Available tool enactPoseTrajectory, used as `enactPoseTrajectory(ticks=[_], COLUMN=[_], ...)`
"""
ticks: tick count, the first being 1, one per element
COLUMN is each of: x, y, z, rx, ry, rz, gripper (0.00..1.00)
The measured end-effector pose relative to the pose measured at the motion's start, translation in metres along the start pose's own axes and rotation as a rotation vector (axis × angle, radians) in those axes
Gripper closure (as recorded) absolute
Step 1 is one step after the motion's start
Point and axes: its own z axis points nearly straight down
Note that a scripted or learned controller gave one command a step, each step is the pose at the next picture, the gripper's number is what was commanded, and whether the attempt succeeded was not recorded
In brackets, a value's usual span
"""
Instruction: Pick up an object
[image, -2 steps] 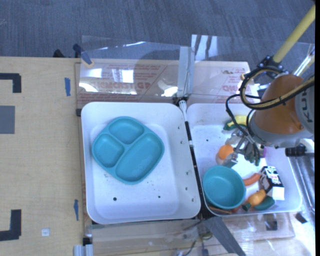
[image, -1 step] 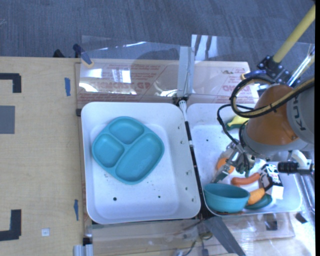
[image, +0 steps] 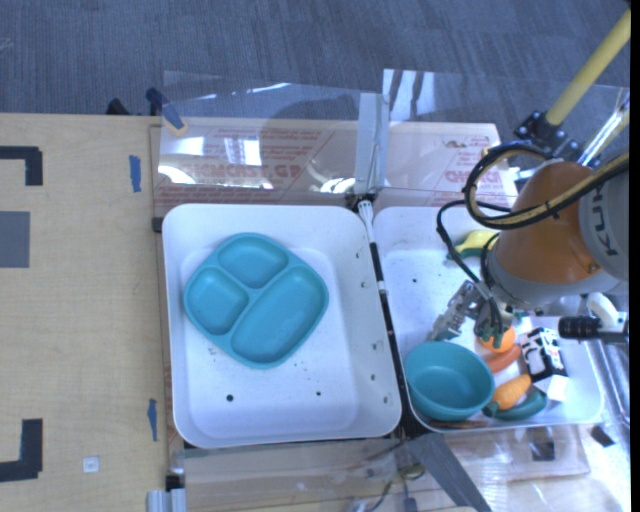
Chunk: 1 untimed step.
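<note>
Camera view, looking down: the end effector (image: 472, 318) of the grey arm with an orange band (image: 545, 225) hangs low over the right shallow white bin (image: 415, 275). Whether it is open or closed cannot be told. Just beside it lies a small orange rounded piece (image: 497, 342). A round teal plastic bowl (image: 445, 380) stands upright at that bin's near edge, and an orange-and-green toy piece (image: 517, 392) touches the bowl's right side. A yellow object (image: 473, 241) lies farther back, partly hidden by the arm. The left shallow white bin (image: 300, 395) holds a teal three-compartment plastic plate (image: 257, 297), well apart from the end effector.
</note>
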Motion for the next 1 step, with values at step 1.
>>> enactPoseTrajectory(ticks=[1], x=[-0.0267], y=[-0.0140], z=[0.0129], rx=[-0.001], ry=[0.011], rz=[-0.636], gripper=[1.00])
